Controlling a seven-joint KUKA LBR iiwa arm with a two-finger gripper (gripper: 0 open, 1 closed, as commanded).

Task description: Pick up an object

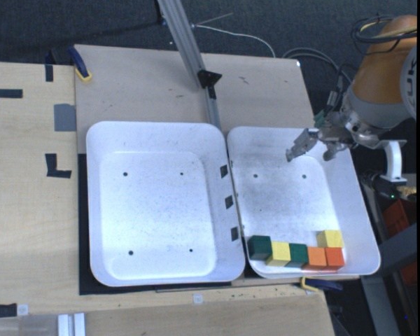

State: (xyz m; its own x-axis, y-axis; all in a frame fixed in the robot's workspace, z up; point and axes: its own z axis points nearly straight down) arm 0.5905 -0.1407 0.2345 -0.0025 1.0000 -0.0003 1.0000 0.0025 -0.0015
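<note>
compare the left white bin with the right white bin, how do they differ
The left shallow white plastic bin looks wider and squarer; the right shallow white plastic bin looks narrower.

The right bin has small coloured wooden blocks clustered along its near edge; the left bin shows just a speckled floor.

The tool hovers over the right bin's far end, not the left bin.

Both are white, rounded-cornered and lie side by side.

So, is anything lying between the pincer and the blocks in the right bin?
Nothing visible does. The pincer is over the far end of the right bin, and the blocks sit in a cluster along its near wall, with bare bin floor between them.
</note>
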